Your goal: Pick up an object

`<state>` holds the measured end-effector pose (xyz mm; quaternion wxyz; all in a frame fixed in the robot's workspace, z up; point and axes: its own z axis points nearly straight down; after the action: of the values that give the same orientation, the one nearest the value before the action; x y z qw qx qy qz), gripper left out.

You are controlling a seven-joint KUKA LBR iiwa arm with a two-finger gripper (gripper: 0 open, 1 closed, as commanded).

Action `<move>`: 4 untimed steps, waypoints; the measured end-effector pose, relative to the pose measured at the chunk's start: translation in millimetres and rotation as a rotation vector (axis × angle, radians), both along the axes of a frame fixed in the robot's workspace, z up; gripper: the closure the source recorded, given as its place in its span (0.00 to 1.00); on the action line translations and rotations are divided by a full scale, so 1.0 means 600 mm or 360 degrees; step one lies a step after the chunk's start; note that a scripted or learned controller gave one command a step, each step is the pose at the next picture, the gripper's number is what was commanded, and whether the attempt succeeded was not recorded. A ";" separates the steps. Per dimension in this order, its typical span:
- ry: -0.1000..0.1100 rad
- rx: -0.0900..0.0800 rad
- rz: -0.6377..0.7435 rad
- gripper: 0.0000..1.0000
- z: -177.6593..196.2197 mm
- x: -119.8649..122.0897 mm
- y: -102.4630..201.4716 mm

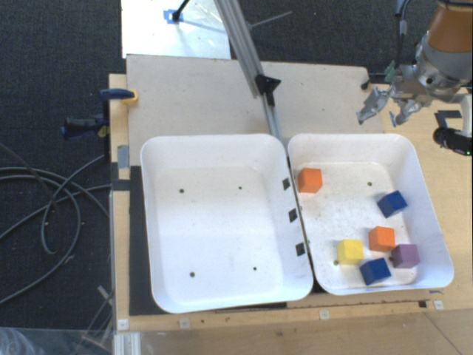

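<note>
Orange-banded at the wrist, I hang over the bare board beyond the right bin's (423, 170) far rim, my gripper (389, 110) spread wide and holding nothing. The cubes lie well apart from me — one orange cube (310, 180) alone near the divider, the rest clustered in the near right corner — with open white floor between.

No readable text, label, brand, number or sign appears on anything here.

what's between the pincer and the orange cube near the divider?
Camera view: bare bench board, the right bin's far rim, then bare bin floor between the pincer and the orange cube.
</note>
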<state>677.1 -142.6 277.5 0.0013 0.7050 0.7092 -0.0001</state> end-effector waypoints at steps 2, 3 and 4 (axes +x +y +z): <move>-0.0015 0.0003 0.0006 0.00 0.050 -0.129 0.074; 0.0001 0.0006 0.0007 0.00 0.016 -0.129 0.154; 0.0013 0.0003 -0.0009 0.00 -0.153 -0.166 0.124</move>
<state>577.8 -68.2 185.9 -0.0023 0.7070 0.7072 -0.0023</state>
